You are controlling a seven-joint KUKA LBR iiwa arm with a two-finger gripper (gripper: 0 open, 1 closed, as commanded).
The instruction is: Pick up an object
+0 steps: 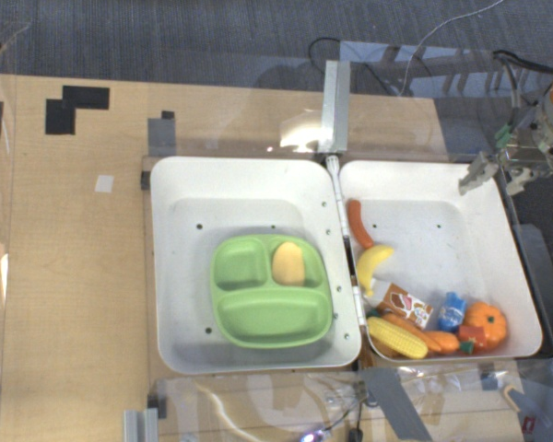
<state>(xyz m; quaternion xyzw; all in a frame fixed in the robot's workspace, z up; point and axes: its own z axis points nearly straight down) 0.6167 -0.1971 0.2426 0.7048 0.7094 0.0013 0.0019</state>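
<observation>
- I see the tool (487, 170) at the far right corner of the right bin (424, 196), over the rim; can't tell its grip state, nothing visibly between the fingers.
- Right bin contents crowd the near side: pumpkin (485, 325), blue bottle (452, 311), carrot (428, 335), corn cob (395, 336), brown snack packet (407, 304).
- Banana (373, 264) and sausage (358, 222) lie along the left wall.
- All objects sit well apart from the tool.
- Left bin (189, 201) holds a green divided plate (269, 311); a yellow lemon (289, 264) sits in its far right compartment.
- Metal divider post (335, 99) stands far of the bins on the worktop (64, 274).
</observation>
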